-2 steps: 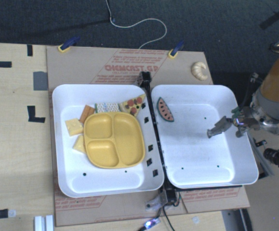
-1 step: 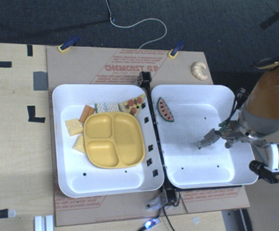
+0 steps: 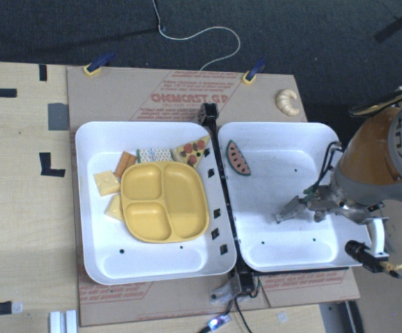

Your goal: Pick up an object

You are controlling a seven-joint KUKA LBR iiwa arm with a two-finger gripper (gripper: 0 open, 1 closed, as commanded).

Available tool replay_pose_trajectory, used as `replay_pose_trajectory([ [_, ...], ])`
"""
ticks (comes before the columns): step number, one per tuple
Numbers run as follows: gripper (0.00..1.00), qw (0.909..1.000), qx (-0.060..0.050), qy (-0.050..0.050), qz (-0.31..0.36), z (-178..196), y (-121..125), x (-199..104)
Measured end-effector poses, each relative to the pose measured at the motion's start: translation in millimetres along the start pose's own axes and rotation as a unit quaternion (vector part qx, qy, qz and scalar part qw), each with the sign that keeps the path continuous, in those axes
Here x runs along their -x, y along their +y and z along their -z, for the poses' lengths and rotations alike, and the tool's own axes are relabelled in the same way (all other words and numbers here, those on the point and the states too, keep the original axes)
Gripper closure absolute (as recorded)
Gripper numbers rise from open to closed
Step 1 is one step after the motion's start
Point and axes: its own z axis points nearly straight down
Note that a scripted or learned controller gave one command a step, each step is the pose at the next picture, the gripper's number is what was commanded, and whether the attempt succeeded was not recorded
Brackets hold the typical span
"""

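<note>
With the pincer [image 3: 284, 215] low over the bare floor of the right bin [image 3: 284, 255], its state impossible to tell, the nearest pick is the watermelon slice [image 3: 239, 158] at its eleven o'clock, best approached from above and squarely.

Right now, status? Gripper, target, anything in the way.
Gripper low over right bin floor, nothing between fingers. Nearest object: watermelon slice, far-left corner, untouched. Path between looks clear.

Divided plate [image 3: 164, 201] in left bin [image 3: 89, 186]
</note>
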Motion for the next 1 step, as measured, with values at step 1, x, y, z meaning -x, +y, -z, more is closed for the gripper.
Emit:
replay_pose_trajectory([
  [1, 0.0, 1.0, 0.002, -0.001, 0.001, -30.4, 0.0, -0.7],
])
